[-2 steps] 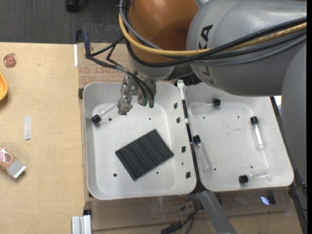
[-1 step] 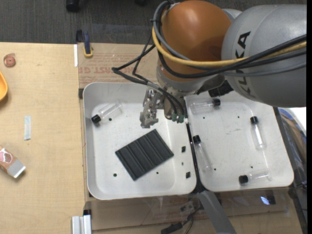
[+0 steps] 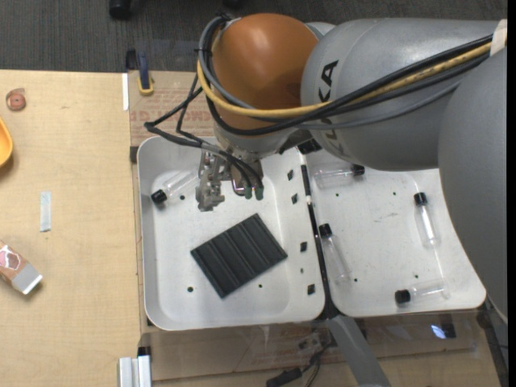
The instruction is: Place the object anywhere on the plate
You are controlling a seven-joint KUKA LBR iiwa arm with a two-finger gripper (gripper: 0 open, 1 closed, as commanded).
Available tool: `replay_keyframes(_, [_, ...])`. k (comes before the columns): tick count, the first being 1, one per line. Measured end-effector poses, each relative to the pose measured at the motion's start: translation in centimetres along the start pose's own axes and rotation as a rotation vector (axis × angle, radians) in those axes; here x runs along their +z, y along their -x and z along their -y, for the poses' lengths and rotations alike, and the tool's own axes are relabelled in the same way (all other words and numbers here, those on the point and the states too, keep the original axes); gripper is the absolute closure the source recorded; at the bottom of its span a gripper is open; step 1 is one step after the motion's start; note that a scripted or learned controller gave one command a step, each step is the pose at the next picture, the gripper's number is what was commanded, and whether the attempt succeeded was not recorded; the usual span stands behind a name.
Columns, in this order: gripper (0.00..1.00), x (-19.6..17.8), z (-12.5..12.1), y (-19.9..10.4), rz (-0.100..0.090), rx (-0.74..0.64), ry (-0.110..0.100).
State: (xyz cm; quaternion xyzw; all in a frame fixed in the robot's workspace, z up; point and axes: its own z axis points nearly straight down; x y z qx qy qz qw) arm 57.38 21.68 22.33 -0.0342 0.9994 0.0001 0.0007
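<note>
1. The claw (image 3: pixel 212 190) hangs below the arm's orange band (image 3: pixel 262 67) over the far part of the left bin (image 3: pixel 153 297); it is a grey metal piece with thin fingers pointing down, and whether it is open or closed cannot be told from this slanted view. Nothing can be made out between its fingers.
2. Just right of the claw, dark cables with a reddish loop and green tips (image 3: pixel 250 185) dangle from the wrist.
3. The plate (image 3: pixel 239 255) lies near the claw, toward the near side of the left bin: a flat, dark, rectangular slab with parallel ribs along its top, turned at a slant to the bin walls. Its surface looks matte.
4. The object that the task means cannot be told for certain. A small black piece (image 3: pixel 159 197) rests on the bin floor at the far left, apart from the plate.
5. The left bin is shallow, white, smooth plastic with rounded corners and small dark spots on its floor.
6. The right bin (image 3: pixel 451 297) sits beside it, also white; clear tube-like pieces with black ends (image 3: pixel 425 220) lie on its floor.
7. The grey, glossy arm (image 3: pixel 403 87) reaches in from the right, with yellow and black cables running along it.
8. Left of the bins, the pale wooden bench (image 3: pixel 72 216) carries a small clear strip (image 3: pixel 45 212) and a wrapped piece (image 3: pixel 18 269) near the left edge
</note>
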Motion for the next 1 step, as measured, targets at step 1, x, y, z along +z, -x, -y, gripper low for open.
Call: replay_keyframes(1, [1.00, 1.57, -1.42, -3.75, -0.001, -0.355, 0.001])
